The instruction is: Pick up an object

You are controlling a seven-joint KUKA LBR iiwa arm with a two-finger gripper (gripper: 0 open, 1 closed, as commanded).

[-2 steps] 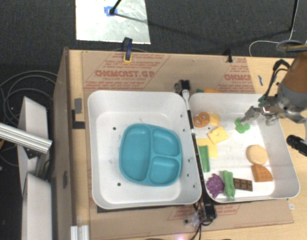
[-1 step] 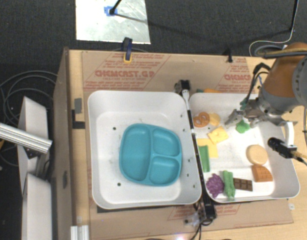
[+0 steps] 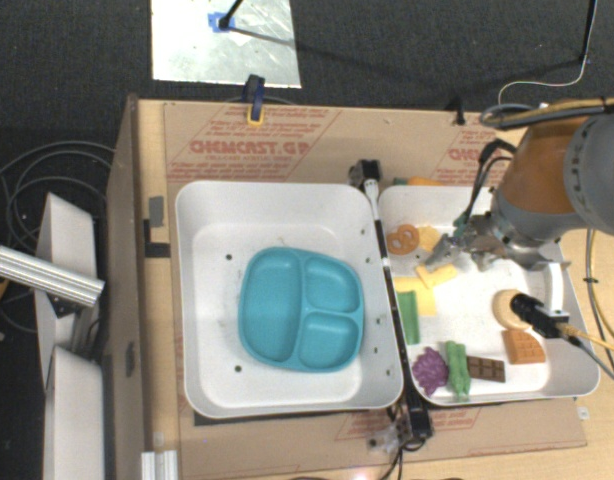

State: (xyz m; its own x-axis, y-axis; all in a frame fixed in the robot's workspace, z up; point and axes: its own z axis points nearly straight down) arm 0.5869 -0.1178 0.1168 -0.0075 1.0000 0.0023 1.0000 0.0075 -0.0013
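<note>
My gripper (image 3: 457, 247) hangs low over the upper middle of the right bin (image 3: 577, 368), with the grey arm and its orange band reaching in from the right. Just below and left of it lies a yellow wedge (image 3: 437, 274). A brown pretzel (image 3: 403, 238) sits to its left near the bin's wall. Further down are a green block (image 3: 409, 318), a purple bunch of grapes (image 3: 430, 368), a green stalk (image 3: 456, 369), a brown chocolate bar (image 3: 486, 370), an orange waffle (image 3: 524, 347) and a tan round bun (image 3: 504, 306). Nothing shows between the gripper's tips.
The left bin (image 3: 202, 268) holds a teal divided plate (image 3: 301, 309). A black divider (image 3: 385, 268) runs between the bins. A small yellow piece (image 3: 422, 181) rests at the right bin's top rim. Cardboard (image 3: 287, 143) lies under both bins.
</note>
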